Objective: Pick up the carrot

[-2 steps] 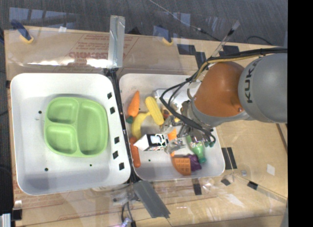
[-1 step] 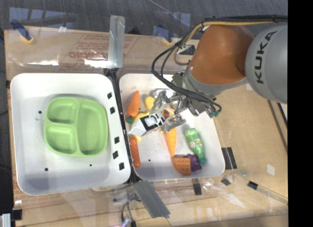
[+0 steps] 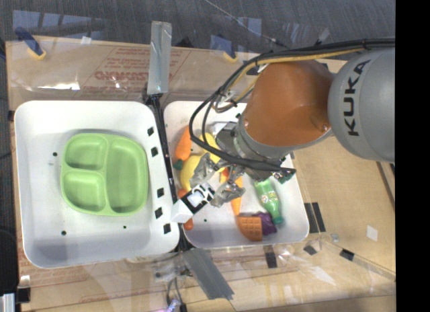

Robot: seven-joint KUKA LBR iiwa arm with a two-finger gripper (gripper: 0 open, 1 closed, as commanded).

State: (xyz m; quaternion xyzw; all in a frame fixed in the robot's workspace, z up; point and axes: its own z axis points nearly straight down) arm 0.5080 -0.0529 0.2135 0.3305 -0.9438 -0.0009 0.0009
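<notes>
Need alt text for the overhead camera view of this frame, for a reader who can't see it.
A grey KUKA arm reaches from the right, its claw low over the right bin among toy food, including an orange carrot and a green bottle. The left bin holds a green divided plate.

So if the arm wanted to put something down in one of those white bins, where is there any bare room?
The left bin has bare white floor all around the green divided plate, widest along its bottom edge. The right bin is crowded: the gripper sits among the toy food, with an orange piece, green bottle and waffle close by.
</notes>
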